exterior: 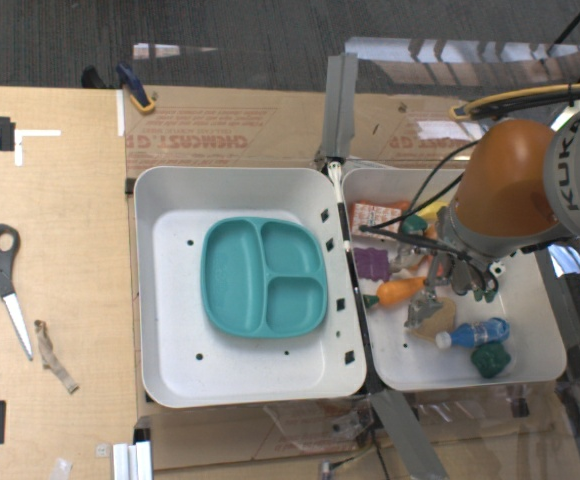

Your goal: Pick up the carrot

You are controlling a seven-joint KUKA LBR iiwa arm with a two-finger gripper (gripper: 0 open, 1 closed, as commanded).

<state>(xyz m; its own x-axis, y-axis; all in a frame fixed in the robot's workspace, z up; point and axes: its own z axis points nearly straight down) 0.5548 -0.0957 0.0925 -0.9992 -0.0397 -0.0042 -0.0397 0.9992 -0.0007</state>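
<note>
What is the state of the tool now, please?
Tool: it cannot be told; it hangs over the right bin, beside the carrot.

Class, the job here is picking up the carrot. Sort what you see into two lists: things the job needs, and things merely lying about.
Needed for the job:
carrot
gripper
right bin, which holds the carrot

Lying about:
teal divided plate
scissors
small bottle with blue cap
purple block
dark green lump

The arm (pixel 510 183) hides much of the right bin (pixel 530 368) and its upper clutter. The gripper (pixel 425 308) is too blurred to read.
</note>
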